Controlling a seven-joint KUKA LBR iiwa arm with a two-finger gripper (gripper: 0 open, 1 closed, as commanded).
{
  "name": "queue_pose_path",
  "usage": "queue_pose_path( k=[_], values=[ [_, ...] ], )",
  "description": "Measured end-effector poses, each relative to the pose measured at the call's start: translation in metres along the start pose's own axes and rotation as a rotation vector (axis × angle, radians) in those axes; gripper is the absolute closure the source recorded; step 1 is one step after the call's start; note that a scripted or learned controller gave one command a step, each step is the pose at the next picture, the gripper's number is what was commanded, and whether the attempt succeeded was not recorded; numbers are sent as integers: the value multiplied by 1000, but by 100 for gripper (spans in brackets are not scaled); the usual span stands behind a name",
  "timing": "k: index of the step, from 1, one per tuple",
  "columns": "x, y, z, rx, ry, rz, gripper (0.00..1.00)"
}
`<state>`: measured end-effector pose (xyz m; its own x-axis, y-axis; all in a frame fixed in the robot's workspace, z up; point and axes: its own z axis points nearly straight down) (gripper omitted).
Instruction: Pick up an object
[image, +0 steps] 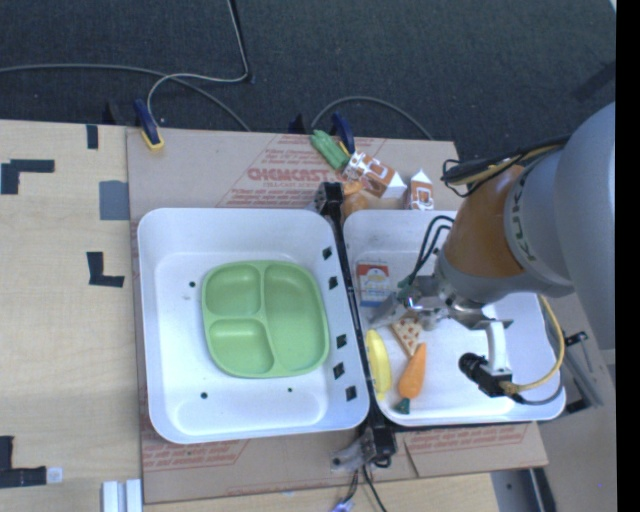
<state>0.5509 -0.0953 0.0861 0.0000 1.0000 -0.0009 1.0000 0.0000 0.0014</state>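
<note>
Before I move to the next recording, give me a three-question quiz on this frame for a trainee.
1. True or false: the green plate lies in the left bin.
2. Which lies nearest the divider in the right bin? A) carrot B) banana C) cracker
3. Fill in: the arm reaches over the ____ bin, with the gripper above the cracker.

Key: 1 true; 2 B; 3 right.
</note>
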Motion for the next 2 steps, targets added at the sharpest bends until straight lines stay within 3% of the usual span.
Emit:
queue_pose_path(
  k=[2],
  values=[
    [-2,-51,-1,-6,-2,-1,0]
  ],
)
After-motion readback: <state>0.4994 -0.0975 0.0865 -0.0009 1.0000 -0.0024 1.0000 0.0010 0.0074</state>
